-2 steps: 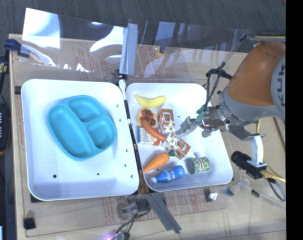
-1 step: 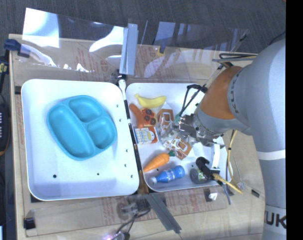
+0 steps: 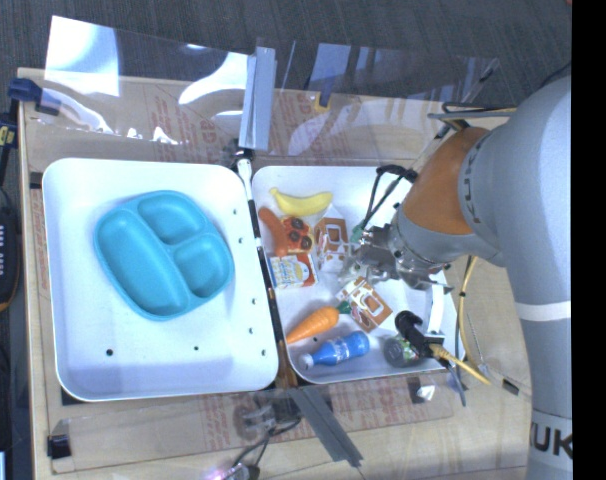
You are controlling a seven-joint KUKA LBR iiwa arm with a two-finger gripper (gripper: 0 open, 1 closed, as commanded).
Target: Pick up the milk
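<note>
— Where is the milk [image 3: 366,304] seen?
— In the right bin [image 3: 283,183], tilted, just under the gripper [image 3: 368,260], with the carrot [image 3: 313,323] and the blue bottle [image 3: 340,350] beside it.
— Is it held between the fingers?
— That cannot be told; the fingers' state is hidden by the wrist.
— What else is found?
— A banana [image 3: 303,203] lies near the bin's far wall; a blue divided plate [image 3: 163,253] is set in the left bin [image 3: 73,183].

Grey arm [image 3: 528,208] comes in from the right, bent down over the right side, orange band [image 3: 438,193] just above the wrist. Gripper [image 3: 368,258] sits low, pointing left, can't really make out much more of it.
</note>
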